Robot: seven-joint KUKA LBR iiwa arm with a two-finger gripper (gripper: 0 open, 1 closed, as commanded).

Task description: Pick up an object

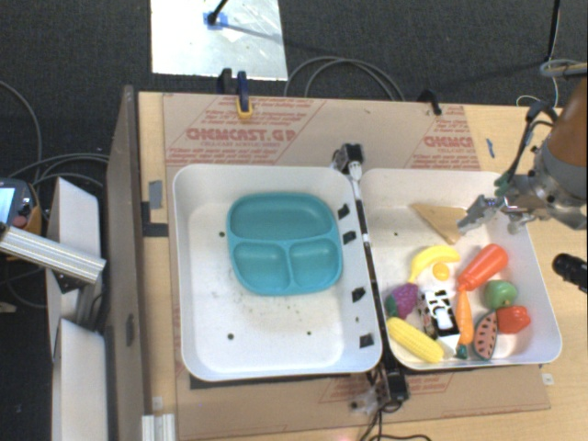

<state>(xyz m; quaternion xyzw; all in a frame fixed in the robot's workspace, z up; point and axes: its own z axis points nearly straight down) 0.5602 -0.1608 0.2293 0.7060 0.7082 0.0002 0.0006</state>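
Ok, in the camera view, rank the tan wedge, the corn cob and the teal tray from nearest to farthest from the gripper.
Measured from the gripper, at the right bin's upper right:
1. Tan wedge, just to its left in the right bin.
2. Corn cob, at the right bin's lower left corner.
3. Teal tray, in the middle of the left bin.

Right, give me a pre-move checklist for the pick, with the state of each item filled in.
1. Objects present in right bin: ok; carrot, corn and banana lie there.
2. Pincer above right bin: ok, near its upper right.
3. Pincer holding nothing: cannot tell.
4. Target directly beneath pincer: not ok; the toys cluster lower, and the wooden wedge lies to its left.
5. Carrot free of neighbours: not ok; green toy sits close against it.
6. Left bin uninvolved: ok; it holds the teal tray.
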